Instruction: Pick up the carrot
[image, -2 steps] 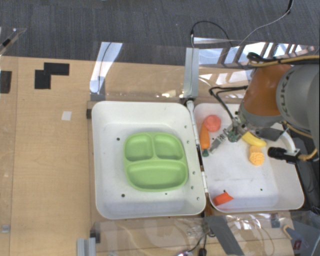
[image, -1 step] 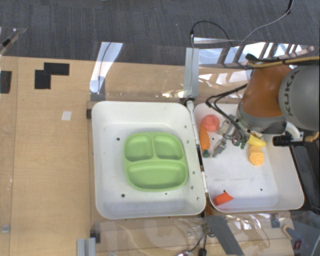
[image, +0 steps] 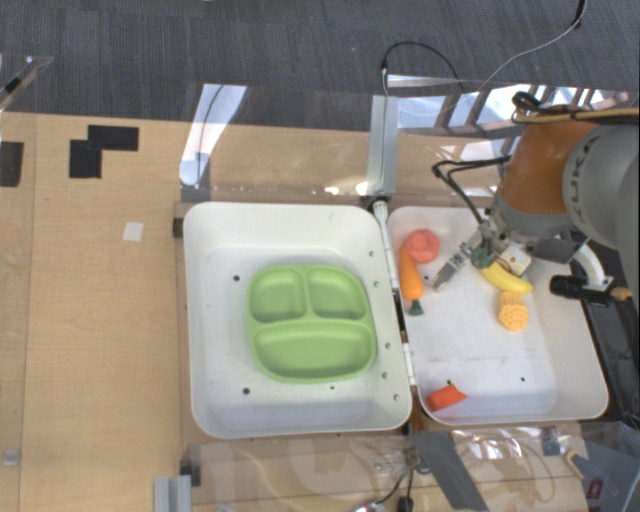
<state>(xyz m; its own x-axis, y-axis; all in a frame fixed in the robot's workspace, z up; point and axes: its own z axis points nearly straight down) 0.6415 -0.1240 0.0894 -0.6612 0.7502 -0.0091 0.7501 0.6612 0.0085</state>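
A robotics lab: a wooden bench (image: 90, 330) bears 2 white bins (image: 215, 400), clear guard panels (image: 300, 140) stand behind, cables (image: 430, 60) trail over grey carpet (image: 200, 40).

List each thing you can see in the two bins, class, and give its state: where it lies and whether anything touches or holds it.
carrot: lying by the right bin's left wall, not held
gripper: hovering right of the carrot
pink toy: resting at the carrot's top end
banana: lying free
corn: lying free
green plate: flat in left bin
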